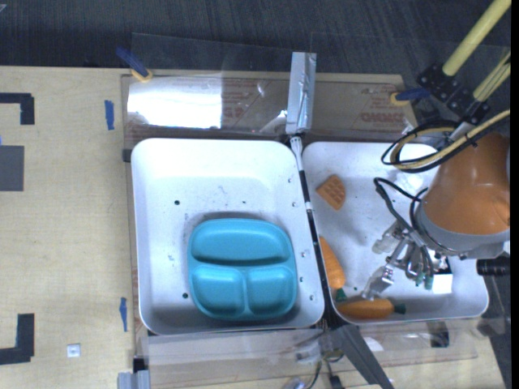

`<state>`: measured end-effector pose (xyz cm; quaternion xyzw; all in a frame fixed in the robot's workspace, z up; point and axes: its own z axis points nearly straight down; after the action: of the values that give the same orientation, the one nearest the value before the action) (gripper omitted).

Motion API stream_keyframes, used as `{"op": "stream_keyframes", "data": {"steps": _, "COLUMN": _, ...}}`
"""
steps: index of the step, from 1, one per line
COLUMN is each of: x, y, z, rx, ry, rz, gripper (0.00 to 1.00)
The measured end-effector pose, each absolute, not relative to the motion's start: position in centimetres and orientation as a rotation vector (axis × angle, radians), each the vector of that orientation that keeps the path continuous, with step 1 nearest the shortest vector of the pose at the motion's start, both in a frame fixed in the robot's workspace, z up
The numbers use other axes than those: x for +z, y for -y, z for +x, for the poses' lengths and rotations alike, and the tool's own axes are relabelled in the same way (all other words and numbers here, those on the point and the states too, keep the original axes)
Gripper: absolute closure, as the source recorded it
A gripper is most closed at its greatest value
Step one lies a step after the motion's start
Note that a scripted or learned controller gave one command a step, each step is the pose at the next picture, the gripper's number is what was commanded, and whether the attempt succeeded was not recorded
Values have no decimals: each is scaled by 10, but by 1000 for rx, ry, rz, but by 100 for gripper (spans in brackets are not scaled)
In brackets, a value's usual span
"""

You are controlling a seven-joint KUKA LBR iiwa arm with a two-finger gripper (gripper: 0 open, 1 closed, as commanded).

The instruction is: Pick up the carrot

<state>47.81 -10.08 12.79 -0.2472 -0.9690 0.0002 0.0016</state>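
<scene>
Right bin point(357, 164): carrot point(332, 268) just left of gripper point(388, 275), hotdog-like piece point(366, 306) just below, waffle chip point(331, 191) above-left. Left bin point(154, 217): blue divided tray point(242, 267). Grip state: cannot tell.

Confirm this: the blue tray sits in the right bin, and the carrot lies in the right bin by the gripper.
One thing is wrong. The camera view shows the blue tray in the left bin, not the right bin. The rest holds: the carrot lies in the right bin, at its near edge, close to the gripper.
</scene>
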Motion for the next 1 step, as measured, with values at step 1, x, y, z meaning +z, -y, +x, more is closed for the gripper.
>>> {"op": "stream_keyframes", "data": {"steps": 1, "x": 223, "y": 65, "z": 481, "rx": -3, "ry": 3002, "rz": -950, "gripper": 0}}
